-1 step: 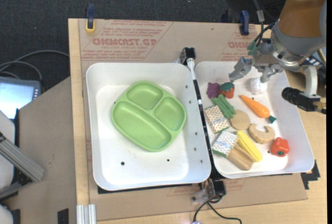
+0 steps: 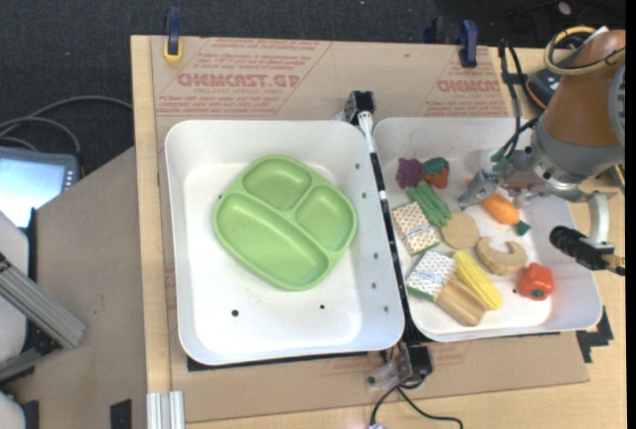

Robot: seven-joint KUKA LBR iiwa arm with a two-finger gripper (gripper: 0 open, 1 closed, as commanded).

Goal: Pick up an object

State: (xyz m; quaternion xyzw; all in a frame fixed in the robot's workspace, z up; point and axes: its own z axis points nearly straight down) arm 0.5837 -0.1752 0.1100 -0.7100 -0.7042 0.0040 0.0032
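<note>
- I see the gripper [image 2: 484, 185] low in the right bin [image 2: 586, 316], up near its far right part, with the toy carrot [image 2: 503, 211] just beside it; I cannot tell whether the carrot sits between the jaws.
- I cannot tell if the jaws are apart or together; the metal parts there are too small and cluttered.
- Around the carrot the right bin holds a crowd of toy food: a purple grape bunch [image 2: 408, 171] and a small orange and green piece [image 2: 434, 168] at the far side, with a green pea pod [image 2: 431, 204] just in front of them.
- Nearer the middle I see a round tan cookie [image 2: 460, 232], a bagel-like ring [image 2: 501, 255] and a red tomato [image 2: 535, 282] toward the right wall.
- Along the left side of that bin lie two checkered crackers [image 2: 414, 225], one near the divider and one [image 2: 431, 273] closer to me.
- A yellow corn cob [image 2: 478, 280] lies tilted beside a tan cylinder [image 2: 459, 302], the two touching.
- The arm [image 2: 584, 114] comes in from the right, its orange band above the grey wrist.
- The left bin [image 2: 199, 308] holds a green divided plate [image 2: 285, 220] with three compartments, sitting about in its middle.
- Both bins rest on a surface [image 2: 248, 70] covered with brown printed cardboard, held by blue clamps [image 2: 173, 35] at the far edge.
</note>
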